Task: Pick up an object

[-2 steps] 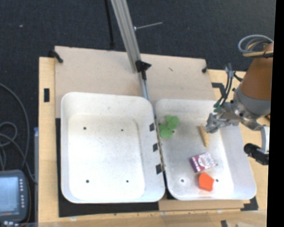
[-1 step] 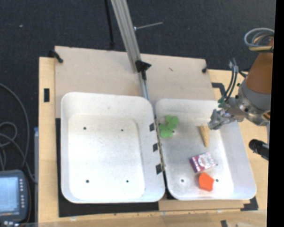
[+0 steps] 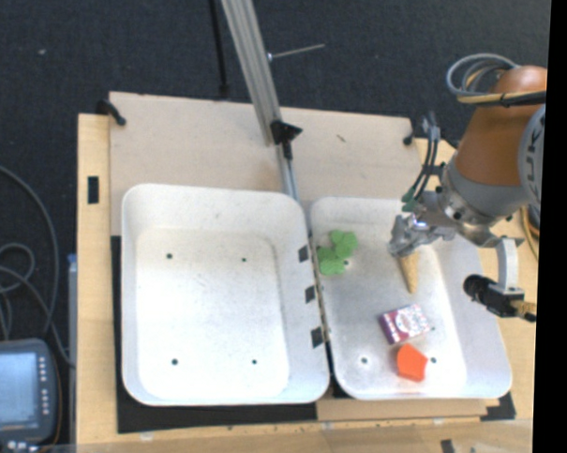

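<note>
Since your gripper (image 3: 407,243) sits right over the tan cone (image 3: 410,271), treat that as the thing to lift: read the lines below as judgement, not fact.

Handling: you can expect the tan cone to be light and stiff, probably a hard plastic toy; its taper means it may squirt out of a pinch.
Where to take hold: go across the wider upper end, just under the gripper, rather than the narrow tip that points toward the near edge.
Look: you see a short, pale tan wedge, widest at the top and tapering downward, partly covered by the gripper.
Place: it lies in the right bin (image 3: 479,356), in the far half, well apart from the green toy (image 3: 337,252) by the bin's left wall.
Neighbours: the purple packet (image 3: 405,323) and the orange block (image 3: 411,363) lie nearer the front, clear of the cone.
Claw: you cannot tell from this slant whether it is parted or clenched, nor whether it touches the cone.
</note>
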Robot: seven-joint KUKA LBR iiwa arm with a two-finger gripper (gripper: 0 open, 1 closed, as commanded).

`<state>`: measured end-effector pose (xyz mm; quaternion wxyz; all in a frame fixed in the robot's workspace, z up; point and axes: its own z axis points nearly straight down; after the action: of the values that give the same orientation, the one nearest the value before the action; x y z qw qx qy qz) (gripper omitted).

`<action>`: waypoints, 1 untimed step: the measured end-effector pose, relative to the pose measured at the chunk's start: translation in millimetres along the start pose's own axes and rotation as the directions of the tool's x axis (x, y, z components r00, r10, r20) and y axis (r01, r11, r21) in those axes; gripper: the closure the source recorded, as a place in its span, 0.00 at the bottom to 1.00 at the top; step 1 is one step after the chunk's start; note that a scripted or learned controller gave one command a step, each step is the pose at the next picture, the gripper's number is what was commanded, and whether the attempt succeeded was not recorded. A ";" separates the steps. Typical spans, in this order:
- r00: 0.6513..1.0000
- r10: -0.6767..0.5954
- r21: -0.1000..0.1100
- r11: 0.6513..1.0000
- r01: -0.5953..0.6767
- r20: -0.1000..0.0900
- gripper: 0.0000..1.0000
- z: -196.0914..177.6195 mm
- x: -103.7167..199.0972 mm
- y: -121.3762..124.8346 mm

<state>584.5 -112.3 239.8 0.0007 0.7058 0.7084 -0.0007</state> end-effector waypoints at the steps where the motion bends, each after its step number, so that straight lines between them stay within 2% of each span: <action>1: 1.000 -0.002 0.000 1.000 0.002 -0.002 1.00 7.0 48.2 12.5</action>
<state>596.8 -64.1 232.7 0.0001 0.7052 0.7090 -0.0001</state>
